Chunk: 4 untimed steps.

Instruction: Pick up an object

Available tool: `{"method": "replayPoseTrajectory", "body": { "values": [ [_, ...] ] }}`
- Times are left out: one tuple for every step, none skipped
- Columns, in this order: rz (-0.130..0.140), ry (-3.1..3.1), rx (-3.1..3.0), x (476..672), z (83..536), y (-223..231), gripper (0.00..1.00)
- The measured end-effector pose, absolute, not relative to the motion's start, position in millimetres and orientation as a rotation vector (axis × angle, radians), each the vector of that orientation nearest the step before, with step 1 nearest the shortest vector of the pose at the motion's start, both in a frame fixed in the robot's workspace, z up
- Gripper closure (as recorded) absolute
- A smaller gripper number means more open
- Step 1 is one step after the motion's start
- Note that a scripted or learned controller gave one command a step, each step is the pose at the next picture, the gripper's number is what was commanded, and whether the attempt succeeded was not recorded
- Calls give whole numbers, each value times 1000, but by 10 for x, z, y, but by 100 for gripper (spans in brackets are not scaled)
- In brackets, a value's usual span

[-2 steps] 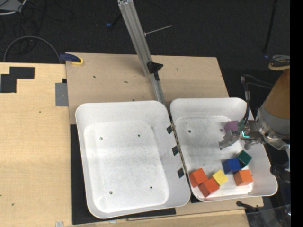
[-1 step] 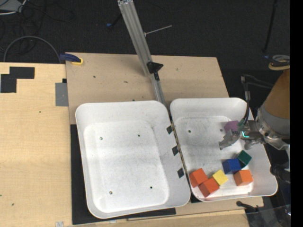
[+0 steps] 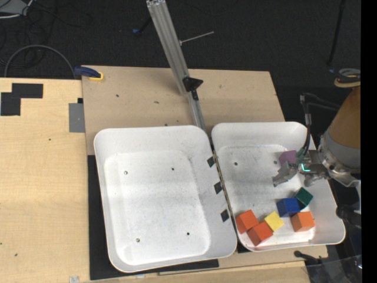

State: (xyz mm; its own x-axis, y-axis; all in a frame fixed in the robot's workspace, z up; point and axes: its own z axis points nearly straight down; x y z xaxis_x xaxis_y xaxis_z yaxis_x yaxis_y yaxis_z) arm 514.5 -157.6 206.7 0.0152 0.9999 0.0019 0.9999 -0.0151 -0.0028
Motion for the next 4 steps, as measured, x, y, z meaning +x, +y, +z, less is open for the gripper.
{"method": "replayPoseTrajectory", "body": {
  "values": [
    [1,-2202,-2237,5145,2067,-1577,0],
    [5,-2219,-2211,4983,1637,-1204,0],
    [3,-2213,-2223,4994,1759,-1238,100],
    [-2,-2227,-2213,5353,1908,-667,100]
  ]
}}
